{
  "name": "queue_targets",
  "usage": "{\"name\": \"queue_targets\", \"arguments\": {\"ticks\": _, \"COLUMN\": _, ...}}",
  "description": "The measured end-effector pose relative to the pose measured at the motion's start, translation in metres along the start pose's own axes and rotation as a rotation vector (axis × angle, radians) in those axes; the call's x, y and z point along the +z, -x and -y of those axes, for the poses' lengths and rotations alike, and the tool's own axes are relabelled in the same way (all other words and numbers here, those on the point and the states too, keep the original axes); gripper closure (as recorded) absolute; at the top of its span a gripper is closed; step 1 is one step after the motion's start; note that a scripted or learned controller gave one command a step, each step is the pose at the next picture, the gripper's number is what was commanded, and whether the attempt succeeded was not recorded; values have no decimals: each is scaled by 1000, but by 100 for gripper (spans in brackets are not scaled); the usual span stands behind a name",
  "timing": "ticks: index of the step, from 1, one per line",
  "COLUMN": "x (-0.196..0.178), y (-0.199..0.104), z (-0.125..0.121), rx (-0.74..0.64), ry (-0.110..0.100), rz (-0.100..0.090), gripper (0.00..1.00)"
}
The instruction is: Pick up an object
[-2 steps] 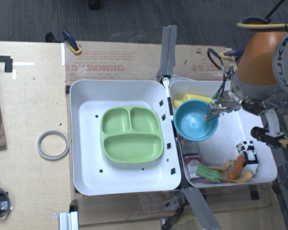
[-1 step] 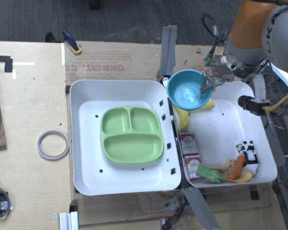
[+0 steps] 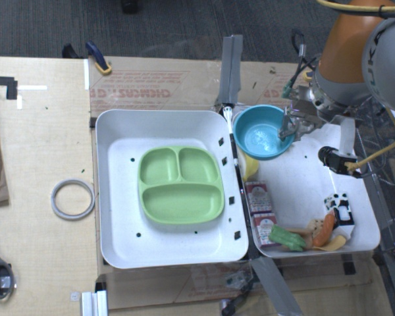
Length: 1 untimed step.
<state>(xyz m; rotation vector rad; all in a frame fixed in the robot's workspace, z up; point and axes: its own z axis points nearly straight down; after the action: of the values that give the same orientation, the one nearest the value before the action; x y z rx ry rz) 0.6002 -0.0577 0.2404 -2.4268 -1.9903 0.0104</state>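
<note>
My gripper (image 3: 289,129) hangs over the far end of the right bin (image 3: 303,196), down at the right-hand rim of the blue bowl (image 3: 263,131). The fingers look to straddle that rim, one inside the bowl and one outside, closed on it, though the view is small there and I can't tell how firmly. The bowl sits tilted at the bin's far left corner, its near edge just above a yellow object (image 3: 251,168) that lies against the wall between the bins.

Further toward the near end of my bin lie a red-and-white packet (image 3: 259,198), a green vegetable toy (image 3: 286,238), an orange carrot-like toy (image 3: 325,228) and a small black-and-white piece (image 3: 341,208), all well apart from my fingers.

The left bin (image 3: 118,196) holds a green divided plate (image 3: 182,185), lying flat near its middle. On the bench to its left rests a grey ring (image 3: 73,198).
</note>
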Motion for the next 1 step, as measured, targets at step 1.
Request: {"name": "queue_targets", "arguments": {"ticks": 1, "x": -41, "y": 17, "z": 57, "rx": -2, "ry": 2, "rz": -1, "gripper": 100}}
